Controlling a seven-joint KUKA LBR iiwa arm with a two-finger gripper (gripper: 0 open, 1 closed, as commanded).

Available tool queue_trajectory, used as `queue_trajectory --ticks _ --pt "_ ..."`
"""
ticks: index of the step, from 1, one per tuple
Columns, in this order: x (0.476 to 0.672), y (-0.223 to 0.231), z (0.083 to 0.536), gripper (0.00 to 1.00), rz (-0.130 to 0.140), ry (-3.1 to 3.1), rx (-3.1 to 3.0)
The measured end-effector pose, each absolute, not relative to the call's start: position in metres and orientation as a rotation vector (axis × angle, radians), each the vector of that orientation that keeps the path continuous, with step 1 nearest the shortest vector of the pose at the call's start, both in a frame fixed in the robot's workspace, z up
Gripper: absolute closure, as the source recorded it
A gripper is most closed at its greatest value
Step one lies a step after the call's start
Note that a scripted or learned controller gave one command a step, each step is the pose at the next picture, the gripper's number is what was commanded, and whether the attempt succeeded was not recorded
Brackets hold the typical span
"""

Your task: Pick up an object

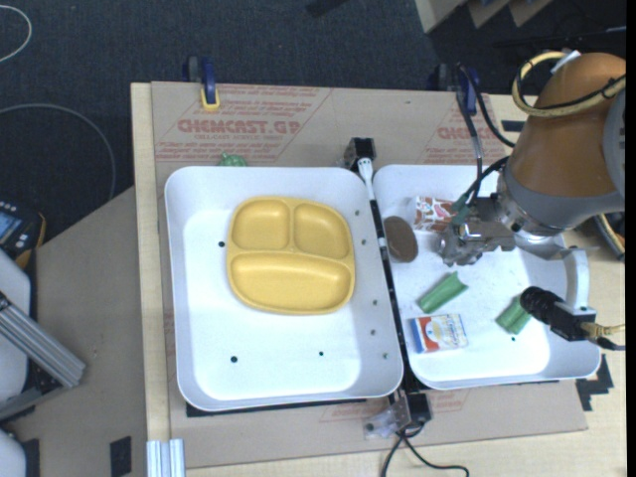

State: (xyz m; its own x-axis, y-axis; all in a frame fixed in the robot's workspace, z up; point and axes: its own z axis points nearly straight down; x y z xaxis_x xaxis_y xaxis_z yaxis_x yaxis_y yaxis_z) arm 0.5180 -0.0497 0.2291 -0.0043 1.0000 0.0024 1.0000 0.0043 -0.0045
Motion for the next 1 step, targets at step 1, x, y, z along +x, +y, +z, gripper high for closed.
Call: queue_trajectory --ticks 1 --pt "0.4791 -0.0236 0.2978 1.0 -0.009 -2.229 -2.22"
